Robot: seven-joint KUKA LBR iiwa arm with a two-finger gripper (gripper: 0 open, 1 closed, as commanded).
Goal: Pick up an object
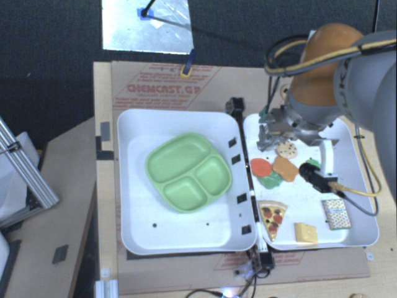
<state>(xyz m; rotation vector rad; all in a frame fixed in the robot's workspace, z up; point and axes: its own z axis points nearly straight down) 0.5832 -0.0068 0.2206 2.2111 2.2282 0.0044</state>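
Low over the far left part of the right bin (361,226): the gripper (268,138), just beside the cookie (286,149). Jaws apart or together: cannot tell, hidden under the wrist body. Nothing seen held.

Likeliest target, as a judgement: the cookie, flat on the bin floor, with the tomato slice (261,166), orange piece (286,169) and green piece (270,180) crowded just on its near side.

Main risk: closing on a thin flat disc and skating over it, for want of an edge to bite. Second risk: coming down off-centre and shoving the cookie into the crowded pieces, or pinching two at once and dropping both on the lift. Third: striking that bin's left wall, very close on the gripper's left.

Well apart toward the near side, and probably easier to take cleanly: pizza slice (273,216), cheese (305,233), packet (335,214). In the left bin (133,228), a green plate (188,171), out of the way.
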